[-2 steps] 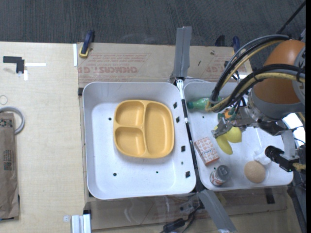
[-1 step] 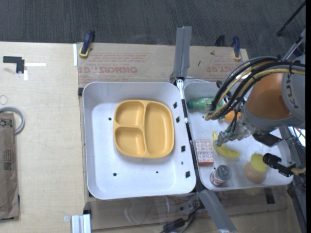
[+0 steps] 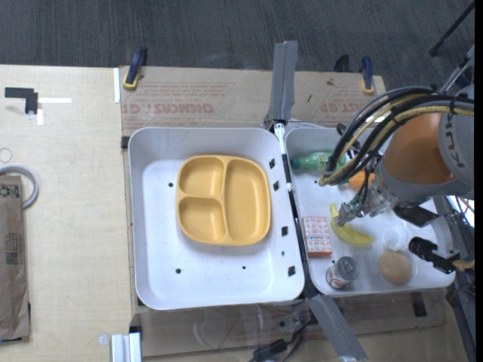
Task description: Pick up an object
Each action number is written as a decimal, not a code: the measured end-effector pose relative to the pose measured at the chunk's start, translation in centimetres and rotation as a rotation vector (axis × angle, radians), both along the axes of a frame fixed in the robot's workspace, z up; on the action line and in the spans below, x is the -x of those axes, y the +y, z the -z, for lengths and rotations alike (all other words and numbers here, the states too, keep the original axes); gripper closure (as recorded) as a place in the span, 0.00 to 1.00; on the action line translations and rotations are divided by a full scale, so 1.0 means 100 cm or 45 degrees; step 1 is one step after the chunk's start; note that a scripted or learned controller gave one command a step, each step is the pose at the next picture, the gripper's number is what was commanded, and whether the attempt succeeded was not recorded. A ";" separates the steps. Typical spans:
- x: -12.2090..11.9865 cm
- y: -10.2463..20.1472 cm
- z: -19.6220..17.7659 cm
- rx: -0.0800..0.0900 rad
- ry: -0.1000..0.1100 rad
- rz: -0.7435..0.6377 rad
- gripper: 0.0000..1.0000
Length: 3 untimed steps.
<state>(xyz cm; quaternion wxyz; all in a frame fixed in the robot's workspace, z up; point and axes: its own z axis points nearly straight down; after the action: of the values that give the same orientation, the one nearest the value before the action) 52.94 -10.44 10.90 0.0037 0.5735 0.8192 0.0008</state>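
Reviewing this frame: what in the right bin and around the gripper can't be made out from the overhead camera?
- Gripper: small and backed by clutter in the camera view; open or shut is unreadable, and so is any contact with the banana.
- Green bottle: far end hidden under the cables.
- Orange object: mostly covered by cables and wrist.
- Right bin: right side hidden under the arm.

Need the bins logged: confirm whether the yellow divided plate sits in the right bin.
No, the yellow divided plate lies in the left bin.
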 end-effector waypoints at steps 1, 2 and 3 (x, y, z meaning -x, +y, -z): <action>0.042 -0.052 -0.110 -0.002 0.012 -0.038 0.00; 0.032 -0.009 -0.131 -0.001 0.010 -0.406 0.00; -0.039 0.004 -0.022 -0.001 0.012 -0.336 0.00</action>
<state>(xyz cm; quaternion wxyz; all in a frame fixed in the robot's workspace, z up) 56.85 -10.05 13.14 -0.0007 0.4607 0.8876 -0.0010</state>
